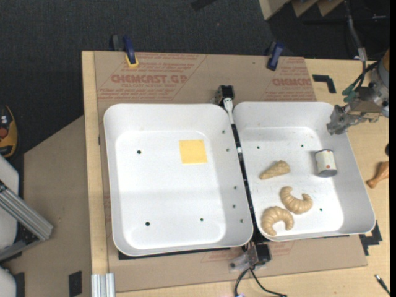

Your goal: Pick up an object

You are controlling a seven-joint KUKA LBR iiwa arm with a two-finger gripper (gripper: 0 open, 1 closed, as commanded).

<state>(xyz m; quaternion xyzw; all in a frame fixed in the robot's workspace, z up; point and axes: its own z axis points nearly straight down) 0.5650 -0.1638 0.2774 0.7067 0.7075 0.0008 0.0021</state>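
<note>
my tool (339, 120) hangs over the top right edge of the right bin (354, 190); i cannot tell its state. below it sit a small can (325, 163) and three croissants (275, 169), close for grabbing. a yellow square (192, 151) lies in the left bin (117, 184).

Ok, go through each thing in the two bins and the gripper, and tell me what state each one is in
yellow square: lying flat in the left bin, alone.
small cylinder: on its side in the right bin.
three croissant-shaped pieces: lying loose in the right bin, untouched.
gripper: over the right bin's far right corner, holding nothing visible.
</note>
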